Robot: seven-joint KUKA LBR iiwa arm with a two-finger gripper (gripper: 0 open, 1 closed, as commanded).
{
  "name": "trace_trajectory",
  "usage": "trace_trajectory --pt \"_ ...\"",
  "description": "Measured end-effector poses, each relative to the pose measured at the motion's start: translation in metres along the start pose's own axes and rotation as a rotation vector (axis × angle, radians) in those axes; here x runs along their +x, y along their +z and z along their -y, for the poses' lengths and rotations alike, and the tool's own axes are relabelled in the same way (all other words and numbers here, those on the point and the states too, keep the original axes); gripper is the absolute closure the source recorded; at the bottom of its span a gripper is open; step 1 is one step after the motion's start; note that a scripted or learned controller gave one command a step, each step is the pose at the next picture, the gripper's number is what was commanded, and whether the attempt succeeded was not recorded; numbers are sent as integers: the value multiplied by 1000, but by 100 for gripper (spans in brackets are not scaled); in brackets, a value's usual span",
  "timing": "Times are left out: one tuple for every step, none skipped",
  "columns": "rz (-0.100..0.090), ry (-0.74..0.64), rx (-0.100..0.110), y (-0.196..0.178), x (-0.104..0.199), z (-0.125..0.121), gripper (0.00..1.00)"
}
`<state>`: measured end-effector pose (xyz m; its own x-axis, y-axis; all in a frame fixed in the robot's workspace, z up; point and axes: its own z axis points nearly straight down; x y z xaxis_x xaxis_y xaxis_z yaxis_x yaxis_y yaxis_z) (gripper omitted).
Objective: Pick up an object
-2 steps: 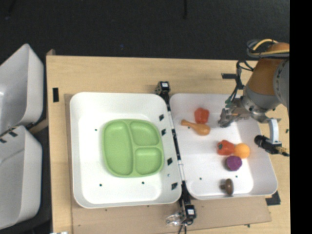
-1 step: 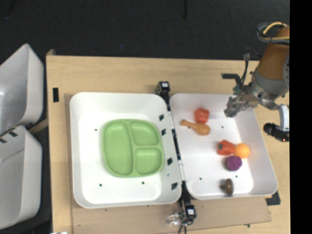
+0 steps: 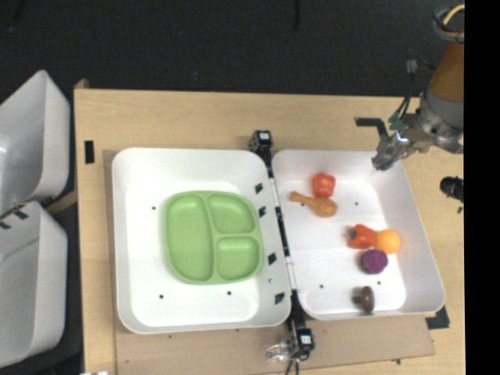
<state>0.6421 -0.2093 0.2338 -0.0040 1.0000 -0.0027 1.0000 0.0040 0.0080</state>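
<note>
The right bin (image 3: 414,233) holds several small toy foods: a red pepper (image 3: 323,184), a tan wooden spoon-like piece (image 3: 314,203), a red-orange piece (image 3: 360,236), an orange ball (image 3: 388,241), a purple ball (image 3: 375,261) and a brown piece (image 3: 363,298). My gripper (image 3: 384,159) hangs over the bin's far right corner, well away from all of them. Nothing shows between its fingers.
The left bin (image 3: 133,287) carries a green divided plate (image 3: 212,236). Black clips run along the seam between the two bins. White chairs stand at the far left beyond the bench.
</note>
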Motion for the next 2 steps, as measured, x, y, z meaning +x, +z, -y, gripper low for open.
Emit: trace_trajectory --pt "0 -2 5 -5 -1 -1 100" --pt "-2 1 7 -16 50 15 100"
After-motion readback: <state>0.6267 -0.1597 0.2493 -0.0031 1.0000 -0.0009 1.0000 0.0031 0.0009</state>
